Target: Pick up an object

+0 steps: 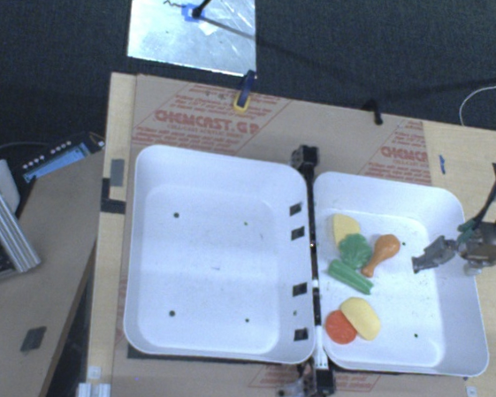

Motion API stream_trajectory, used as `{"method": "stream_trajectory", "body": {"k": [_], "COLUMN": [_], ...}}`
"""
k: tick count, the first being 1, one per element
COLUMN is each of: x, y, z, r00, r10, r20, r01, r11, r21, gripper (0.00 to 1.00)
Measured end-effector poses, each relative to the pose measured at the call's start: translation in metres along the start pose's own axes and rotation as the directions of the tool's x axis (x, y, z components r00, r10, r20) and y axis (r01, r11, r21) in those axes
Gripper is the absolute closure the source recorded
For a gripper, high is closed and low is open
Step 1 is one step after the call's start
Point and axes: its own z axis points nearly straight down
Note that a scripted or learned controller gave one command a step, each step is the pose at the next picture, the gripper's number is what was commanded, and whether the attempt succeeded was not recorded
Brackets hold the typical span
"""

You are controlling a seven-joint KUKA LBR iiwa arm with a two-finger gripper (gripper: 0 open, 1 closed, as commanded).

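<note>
Two shallow white plastic bins are sitting side by side on a tan bench covered by a cardboard sheet [213, 114]. Red print on the sheet is reading "CHEMCAST GP" at upper left, and the same wording is showing again, partly cut off, at upper right near the right bin's far corner.

The left white bin [157, 174] is lying against the right white bin [453, 350], with black clips along the shared rim.

Contents of the right bin, all plastic toy food, clustered toward its left half:
- pale yellow rounded piece [345, 226], nearest the far rim
- green leafy broccoli-like piece with a flat stalk [352, 257], just below it, touching it
- orange-brown drumstick [381, 253], lying tilted just beside the green piece on its right
- red round tomato-like piece [340, 327], touching a yellow oval lemon-like piece [362, 316], both nearer the front rim

The grey two-finger gripper [425, 257] is reaching in from the right over the right bin's right half, well apart from the red and yellow pair and near but not touching the drumstick. Nothing is showing between its tips; whether the tips are parted or closed cannot be told at this angle.

A shiny metal plate [161, 23] is lying on the dark floor beyond the bench, and a yellow clip [241, 103] is resting at the cardboard's far edge.
</note>
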Motion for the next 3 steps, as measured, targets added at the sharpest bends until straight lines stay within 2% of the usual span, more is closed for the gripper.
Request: {"method": "stream_trajectory", "body": {"k": [1, 2, 3], "x": [0.061, 0.062, 0.008], "y": [-0.005, 0.023, 0.086], "z": [0.075, 0.113, 0.197], "r00": [1.0, 1.0, 1.0], "r10": [-0.006, -0.002, 0.003], "r20": [-0.004, -0.001, 0.002], "r01": [0.006, 0.002, -0.003], "r11": [1.0, 1.0, 1.0], "r21": [0.006, 0.003, 0.0], "gripper": [0.0, 0.0, 0.0]}}
